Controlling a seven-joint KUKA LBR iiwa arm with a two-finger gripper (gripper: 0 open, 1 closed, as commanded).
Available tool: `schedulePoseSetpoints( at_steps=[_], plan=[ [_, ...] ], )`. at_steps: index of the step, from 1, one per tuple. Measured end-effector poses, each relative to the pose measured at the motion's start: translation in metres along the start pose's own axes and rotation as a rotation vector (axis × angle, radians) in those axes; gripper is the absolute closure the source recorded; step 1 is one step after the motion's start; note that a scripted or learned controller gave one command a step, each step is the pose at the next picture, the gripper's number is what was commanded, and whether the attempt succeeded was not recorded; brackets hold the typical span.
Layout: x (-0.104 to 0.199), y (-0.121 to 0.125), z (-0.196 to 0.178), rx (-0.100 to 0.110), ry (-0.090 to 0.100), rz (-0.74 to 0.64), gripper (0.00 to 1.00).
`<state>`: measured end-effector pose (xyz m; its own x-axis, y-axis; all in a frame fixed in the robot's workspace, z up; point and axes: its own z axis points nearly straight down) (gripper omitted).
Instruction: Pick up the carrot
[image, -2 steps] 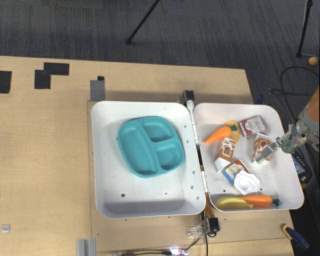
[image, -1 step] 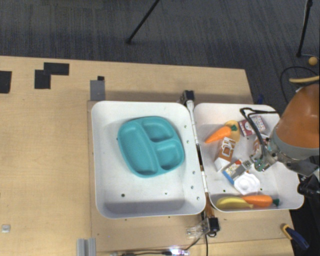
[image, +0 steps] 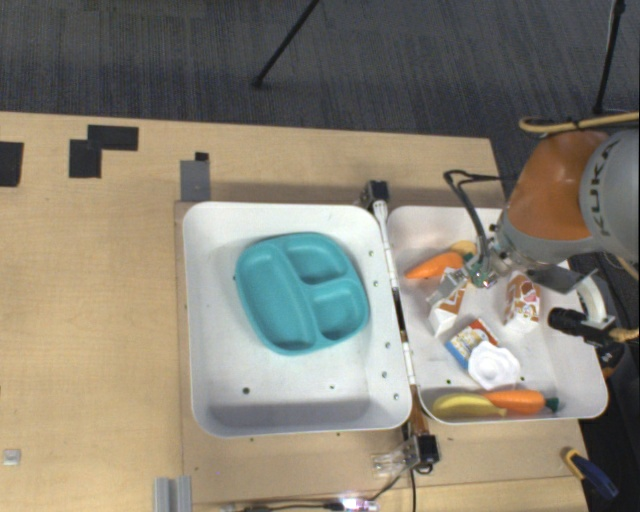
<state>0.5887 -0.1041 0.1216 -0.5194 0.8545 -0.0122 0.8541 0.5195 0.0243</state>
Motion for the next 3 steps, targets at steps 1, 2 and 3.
schedulePoseSetpoints(
  at_steps=[1, 2, 3],
  plan=[
    [-0.011, 0.046, 0.037, 0.017, 0.007, 0.104, 0.00],
    [-0.030, 0.071, 0.037, 0.047, 0.023, 0.319, 0.00],
    [-0.033, 0.069, 0.027, 0.054, 0.012, 0.310, 1.00]
  ],
)
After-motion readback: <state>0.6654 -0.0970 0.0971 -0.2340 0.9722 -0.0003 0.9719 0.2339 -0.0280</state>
